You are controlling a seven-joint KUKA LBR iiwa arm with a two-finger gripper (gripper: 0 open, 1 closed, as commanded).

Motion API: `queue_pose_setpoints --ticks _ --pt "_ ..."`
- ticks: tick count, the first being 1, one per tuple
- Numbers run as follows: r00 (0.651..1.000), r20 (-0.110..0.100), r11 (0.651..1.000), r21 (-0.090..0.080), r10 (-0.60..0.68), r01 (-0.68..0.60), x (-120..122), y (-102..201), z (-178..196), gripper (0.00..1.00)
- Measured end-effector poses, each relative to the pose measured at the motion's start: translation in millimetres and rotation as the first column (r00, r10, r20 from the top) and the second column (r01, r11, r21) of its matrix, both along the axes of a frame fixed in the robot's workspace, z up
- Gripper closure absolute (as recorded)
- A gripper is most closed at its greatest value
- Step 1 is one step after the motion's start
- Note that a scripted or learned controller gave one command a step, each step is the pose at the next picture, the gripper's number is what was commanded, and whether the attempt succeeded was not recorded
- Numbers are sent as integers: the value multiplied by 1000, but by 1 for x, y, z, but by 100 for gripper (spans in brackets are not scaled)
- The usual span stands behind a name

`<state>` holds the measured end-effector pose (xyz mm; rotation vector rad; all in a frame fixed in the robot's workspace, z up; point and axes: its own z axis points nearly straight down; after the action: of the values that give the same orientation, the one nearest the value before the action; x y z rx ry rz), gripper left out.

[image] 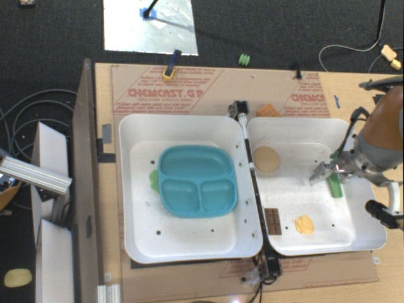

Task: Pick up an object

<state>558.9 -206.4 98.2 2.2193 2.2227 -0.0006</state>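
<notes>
The right bin [315, 134] holds a round tan disc [266, 159] near its left wall. A yellow lump [304, 225] lies toward the front, and a brown chocolate-bar piece [272, 220] sits at the front left corner. A small green stick [335, 187] lies toward the right side. My gripper [329, 171] hangs low over the bin's right half, with the green stick just below and touching or nearly touching its tip. The arm [382, 134] comes in from the right.
The left bin [136, 188] holds a teal divided plate [197, 180] with a green item [153, 180] peeking out from under its left edge. An orange piece [268, 111] lies on the cardboard behind the bins. A dark fitting [384, 213] overhangs the right bin's right rim.
</notes>
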Motion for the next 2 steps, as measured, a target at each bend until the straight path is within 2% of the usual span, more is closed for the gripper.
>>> queue_pose_setpoints --ticks 1,2 --pt "1000 4 1000 -1 2 -2 2 0 12 100" --pt "1000 9 1000 2 11 -11 20 90 94 100"
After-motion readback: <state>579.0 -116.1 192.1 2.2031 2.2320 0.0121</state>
